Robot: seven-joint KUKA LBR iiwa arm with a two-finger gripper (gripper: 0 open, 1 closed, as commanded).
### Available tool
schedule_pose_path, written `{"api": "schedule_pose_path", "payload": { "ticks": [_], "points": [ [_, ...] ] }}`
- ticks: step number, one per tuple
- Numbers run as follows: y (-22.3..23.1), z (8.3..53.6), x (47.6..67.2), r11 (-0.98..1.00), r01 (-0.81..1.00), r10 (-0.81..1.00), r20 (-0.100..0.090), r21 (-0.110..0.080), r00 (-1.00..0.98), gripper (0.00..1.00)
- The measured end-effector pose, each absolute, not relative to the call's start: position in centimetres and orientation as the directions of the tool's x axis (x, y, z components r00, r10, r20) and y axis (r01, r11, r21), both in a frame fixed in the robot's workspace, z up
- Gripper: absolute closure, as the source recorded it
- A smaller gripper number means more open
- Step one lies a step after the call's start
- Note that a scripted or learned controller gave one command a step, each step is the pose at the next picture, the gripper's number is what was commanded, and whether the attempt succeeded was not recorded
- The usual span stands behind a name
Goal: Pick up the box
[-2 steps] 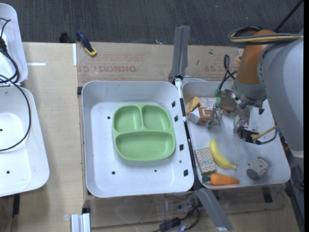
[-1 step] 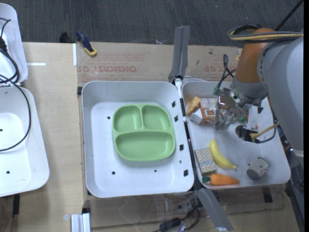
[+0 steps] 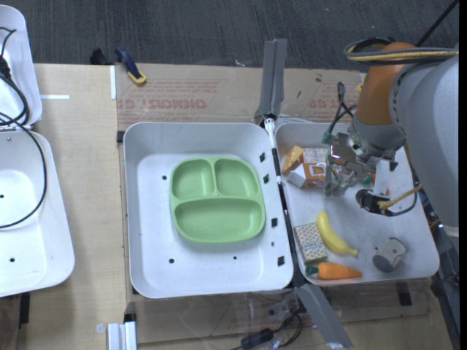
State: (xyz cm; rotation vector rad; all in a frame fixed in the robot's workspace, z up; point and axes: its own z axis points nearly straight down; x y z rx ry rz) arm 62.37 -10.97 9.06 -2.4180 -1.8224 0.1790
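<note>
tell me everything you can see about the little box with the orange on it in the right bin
The box is a small carton, white with an orange panel on its facing side, cardboard by its look. It sits in the upper left part of the right bin, slightly tilted. A yellow-orange wedge-shaped item lies against its left side. The gripper is right beside its right edge; whether it touches the box cannot be told.

A robotics lab test station

Two white bins (image 3: pixel 135 217) sit on a cardboard-covered surface (image 3: pixel 190 93) over dark carpet (image 3: pixel 182 13), with loose black cables (image 3: pixel 22 108), a metal divider post (image 3: pixel 273 79) and an industrial robot arm (image 3: pixel 408 93) overhead.
</note>
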Motion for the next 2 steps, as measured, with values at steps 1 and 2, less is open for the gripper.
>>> {"api": "schedule_pose_path", "payload": {
  "ticks": [1, 2],
  "points": [
    [-10.87, 8.35, 62.78, -0.396, 0.907, 0.918, -0.035, -0.141, 0.395, 0.0],
    [-10.37, 8.34, 62.75, -0.534, 0.834, 0.845, -0.055, -0.136, 0.532, 0.0]
  ]
}}
